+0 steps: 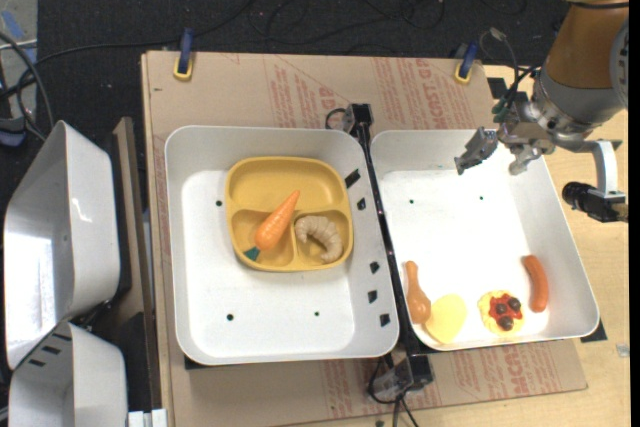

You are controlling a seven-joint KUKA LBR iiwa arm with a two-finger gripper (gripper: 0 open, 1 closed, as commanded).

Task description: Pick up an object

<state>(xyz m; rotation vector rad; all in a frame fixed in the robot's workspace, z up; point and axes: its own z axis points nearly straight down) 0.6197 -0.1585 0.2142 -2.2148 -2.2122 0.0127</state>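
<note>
Camera view: the gripper (497, 153) hangs over the far right corner of the right bin (480, 215), its two dark fingers spread apart with bare white floor showing between them and nothing held. One fingertip sits over the bin's far rim area, the other nearer the right wall. Below it, most of this bin's floor is open, smooth white plastic.

The loose objects lie along the near edge, well apart from the gripper: a slim orange drumstick-shaped piece (415, 290) by the left wall, a pale yellow round disc (447, 314) touching it, a small yellow pastry (501, 310) with dark red berries on top, and a glossy orange sausage (537, 282) near the right wall.

Above the gripper, the arm's grey wrist carries an orange band (590, 25).

In the left bin (200, 315), a matte yellow divided plate (250, 180) holds a tapered orange carrot (277, 220) across its partition and a curled, ridged beige shrimp (322, 236) in the right compartment. Both bins rest on brown cardboard (300, 85).
</note>
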